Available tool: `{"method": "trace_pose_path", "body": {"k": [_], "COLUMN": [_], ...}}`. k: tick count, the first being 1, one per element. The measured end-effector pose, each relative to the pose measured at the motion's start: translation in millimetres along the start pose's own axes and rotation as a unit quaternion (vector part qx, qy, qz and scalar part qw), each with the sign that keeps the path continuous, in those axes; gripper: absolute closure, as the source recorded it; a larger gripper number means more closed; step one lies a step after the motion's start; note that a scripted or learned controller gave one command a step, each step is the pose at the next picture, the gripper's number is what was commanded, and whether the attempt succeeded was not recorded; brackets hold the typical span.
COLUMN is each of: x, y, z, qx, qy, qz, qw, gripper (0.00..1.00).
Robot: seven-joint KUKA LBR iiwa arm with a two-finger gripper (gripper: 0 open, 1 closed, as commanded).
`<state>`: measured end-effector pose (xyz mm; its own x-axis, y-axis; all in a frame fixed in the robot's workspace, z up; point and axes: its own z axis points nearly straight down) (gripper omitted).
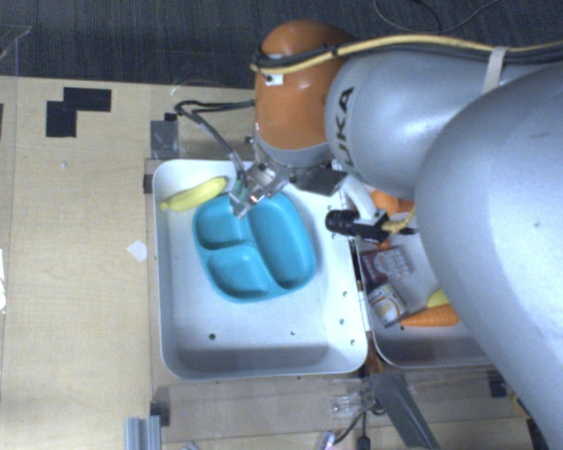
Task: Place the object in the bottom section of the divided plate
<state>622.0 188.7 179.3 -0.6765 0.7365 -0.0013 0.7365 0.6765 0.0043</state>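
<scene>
I see the end effector low over the blue divided plate's upper rim in the left bin. The yellow banana lies just left of it, outside the plate, apparently touching its edge. I cannot tell whether anything is gripped.

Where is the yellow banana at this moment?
The yellow banana lies in the left white bin, near its top-left corner, just above the blue divided plate and left of the gripper.
</scene>
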Motion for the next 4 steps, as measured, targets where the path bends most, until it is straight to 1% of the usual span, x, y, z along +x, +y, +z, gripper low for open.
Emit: {"method": "trace_pose_path", "body": {"k": [1, 2, 3, 4], "x": [-0.2, -0.7, -12.7, -6.5], "y": [0.2, 2.2, 6.7, 16.2], "z": [-0.6, -13.2, -8.0, -141.6], "qx": [-0.001, -0.004, -0.002, -0.002], "qy": [0.0, -0.001, -0.001, -0.002], "qz": [0.0, -0.001, -0.053, -0.14], "qw": [1.0, 1.0, 0.9986, 0.9902], "gripper": [0.0, 1.0, 1.0, 1.0]}}
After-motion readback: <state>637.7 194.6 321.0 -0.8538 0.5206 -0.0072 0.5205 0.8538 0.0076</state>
